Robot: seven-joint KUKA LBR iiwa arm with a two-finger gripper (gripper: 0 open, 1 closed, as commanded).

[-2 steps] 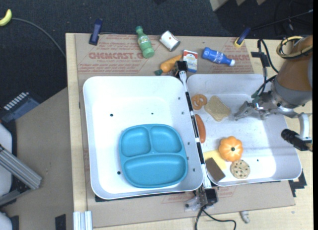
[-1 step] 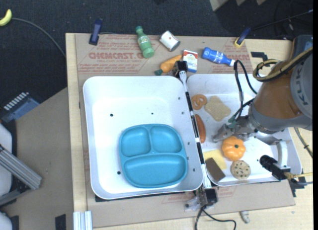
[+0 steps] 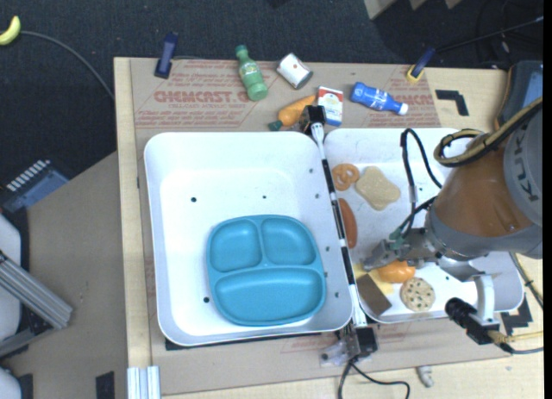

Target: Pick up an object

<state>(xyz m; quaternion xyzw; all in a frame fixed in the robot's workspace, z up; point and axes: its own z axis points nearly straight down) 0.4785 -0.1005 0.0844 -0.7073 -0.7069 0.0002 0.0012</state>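
The table (image 3: 216, 96) carries two bins: the left bin (image 3: 172, 182) has just a blue tray (image 3: 266, 270), while the right bin (image 3: 379, 143) holds the food toys, so that's where the arm (image 3: 470, 208) reaches. The tool (image 3: 385, 258) sits low, right over an orange piece (image 3: 395, 272) beside a cookie (image 3: 417, 294), probably going for it. Can't tell if it's clenched or released.
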